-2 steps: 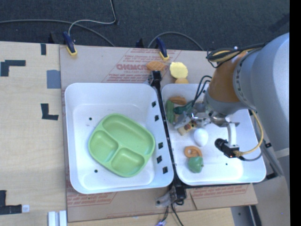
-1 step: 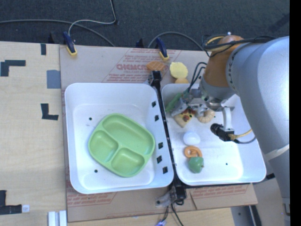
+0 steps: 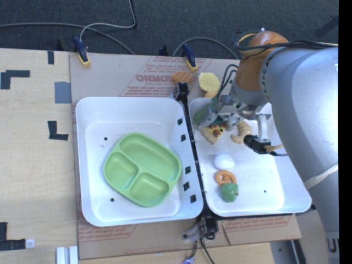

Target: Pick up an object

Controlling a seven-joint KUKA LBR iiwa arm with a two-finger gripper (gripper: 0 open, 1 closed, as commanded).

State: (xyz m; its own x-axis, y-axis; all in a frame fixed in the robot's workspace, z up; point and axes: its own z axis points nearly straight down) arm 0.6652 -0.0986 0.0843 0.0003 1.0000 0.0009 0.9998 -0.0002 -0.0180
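Toy food piece [image 3: 212, 133], far in the right bin [image 3: 275, 202], sits under my gripper [image 3: 223, 113], lowered for 1 grab; whether it grips, I can't tell.

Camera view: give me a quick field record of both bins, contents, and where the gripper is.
left bin: holds a green divided plate
right bin: white egg-shaped piece, orange ring, green round piece, small yellow toy
outside bins: yellow piece on the cardboard above the right bin
gripper: low over the right bin's upper left corner, by the yellow toy
grasp: cannot tell
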